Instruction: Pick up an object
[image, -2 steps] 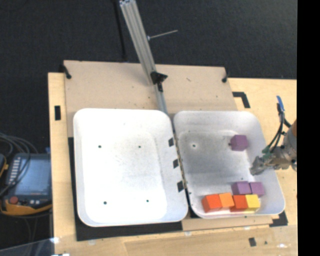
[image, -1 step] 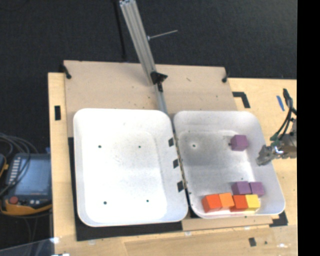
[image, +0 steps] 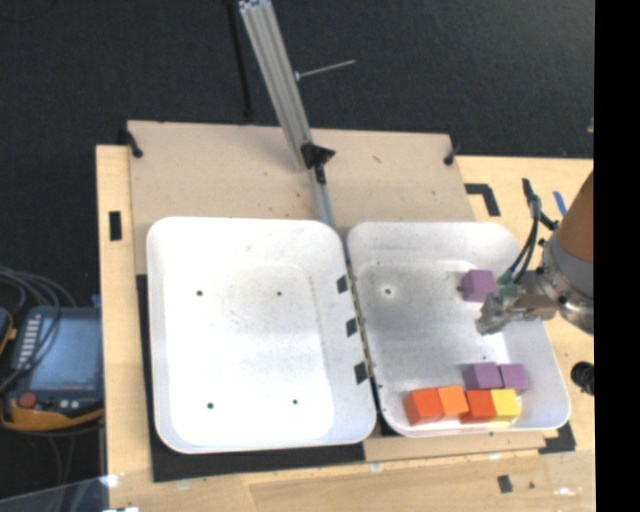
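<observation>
Several small blocks lie in the right bin (image: 400, 330). One purple block (image: 477, 284) sits alone near the bin's upper right. Two more purple blocks (image: 498, 376) rest lower down, just above a row of orange blocks (image: 450, 403) that ends in a yellow block (image: 506, 403) at the front edge. My gripper (image: 492, 317) reaches in from the right and hangs just below and to the right of the lone purple block, close to it. No block shows in its grasp.
The left bin (image: 240, 330) lies beside the right one, divided from it by a ridge with black clips (image: 355, 325). A slanted metal pole (image: 285, 90) crosses the bench's back. A control pendant (image: 50, 360) lies off the bench's left edge.
</observation>
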